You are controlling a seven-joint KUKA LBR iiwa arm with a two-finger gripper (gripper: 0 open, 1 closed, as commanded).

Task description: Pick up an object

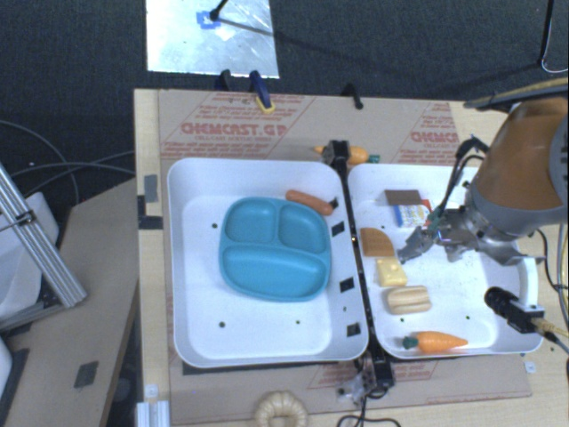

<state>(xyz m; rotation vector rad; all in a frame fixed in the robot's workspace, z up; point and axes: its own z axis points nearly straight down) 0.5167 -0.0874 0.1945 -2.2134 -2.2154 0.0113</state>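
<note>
arm [520,163] reaching in from right, over right bin [462,341] | gripper [416,245] spread, pinching nothing, beside yellow block [391,271]

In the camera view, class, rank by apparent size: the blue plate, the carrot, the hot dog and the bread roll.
1. blue plate, by far
2. carrot
3. hot dog and bread roll: too alike to rank

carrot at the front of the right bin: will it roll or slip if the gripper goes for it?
The carrot is tapered and rounded, so it will probably roll or pivot when nudged. Its surface looks smooth, likely toy plastic, so fingers may slip. It lies close to the right bin's front wall, which could stop a roll.
</note>
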